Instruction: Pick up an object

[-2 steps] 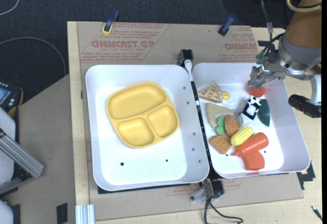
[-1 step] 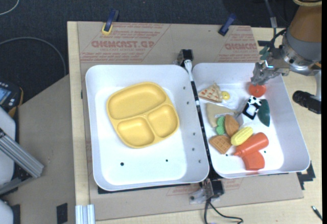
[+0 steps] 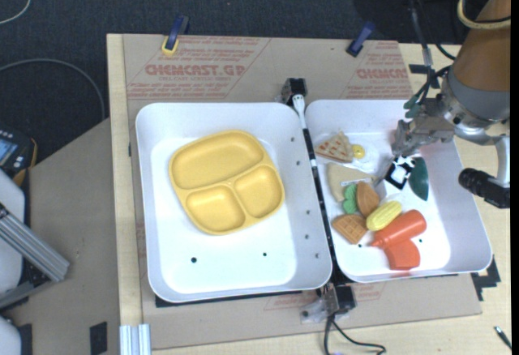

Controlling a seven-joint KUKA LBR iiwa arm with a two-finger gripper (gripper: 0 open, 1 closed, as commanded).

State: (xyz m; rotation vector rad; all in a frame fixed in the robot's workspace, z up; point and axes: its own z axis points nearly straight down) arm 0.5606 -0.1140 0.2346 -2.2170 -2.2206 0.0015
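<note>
Here we are over the right bin (image 3: 458, 224), with the gripper (image 3: 402, 154) hanging low at about two o'clock of it and the arm coming in from three o'clock. Jaws? I can't tell from this angle whether they're spread or pressed together, and nothing shows pinched between them. The nearest candidates sit at the gripper's six o'clock: a small black-and-white piece (image 3: 399, 173), and just beside it a dark green piece (image 3: 419, 180). That's the first danger, I'd say: a descent between the two could catch one edge and flick both aside, leaving nothing to close on. Down at seven o'clock it's a crowd, with a green lump (image 3: 350, 198), a brown piece (image 3: 368, 199), yellow corn (image 3: 383, 215), an orange carrot-like piece (image 3: 399, 237) and a waffle square (image 3: 349, 228) all packed together and touching. Dropping in there risks landing on top of a piece rather than astride it, or wedging two at once so that both slip out on the lift. The corn and the orange piece look rounded and smooth, likely to squirt free. The waffle wedge (image 3: 333, 148) at nine o'clock lies flat, so it's hard to get around. The yellow divided plate (image 3: 225, 181) in the left bin (image 3: 150, 130) is well apart, out of play.
</note>
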